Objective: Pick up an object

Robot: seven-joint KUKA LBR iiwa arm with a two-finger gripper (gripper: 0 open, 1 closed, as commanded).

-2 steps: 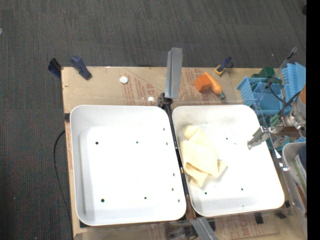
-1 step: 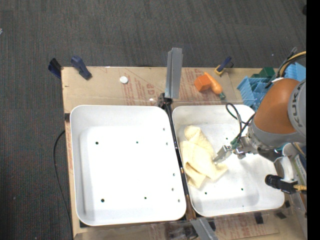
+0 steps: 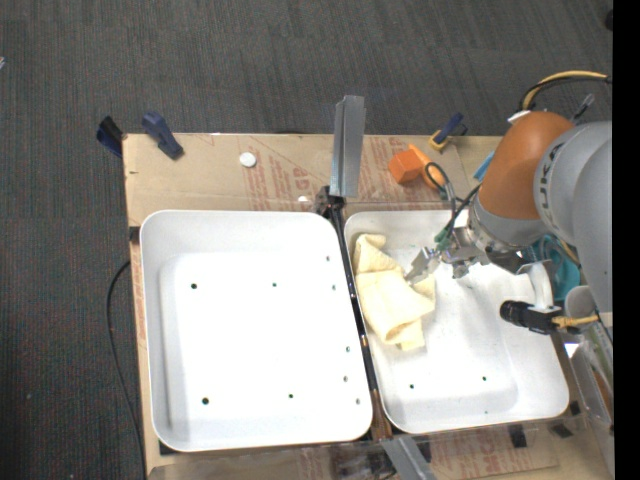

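Observation:
A pale yellow cloth [image 3: 390,293] lies crumpled in the right bin [image 3: 500,388], against its left wall. My gripper [image 3: 422,264] is low over the cloth's upper right edge, with its fingertips touching or almost touching the fabric. The fingers look slightly parted, and I see no cloth lifted between them. The grey arm with its orange band [image 3: 520,173] comes in from the right.
The left bin [image 3: 250,338] sits beside the right one, split from it by a grey divider post [image 3: 348,153]. Behind the bins the cardboard holds an orange item [image 3: 405,163], blue clamps [image 3: 160,133] and a small white disc [image 3: 247,159].

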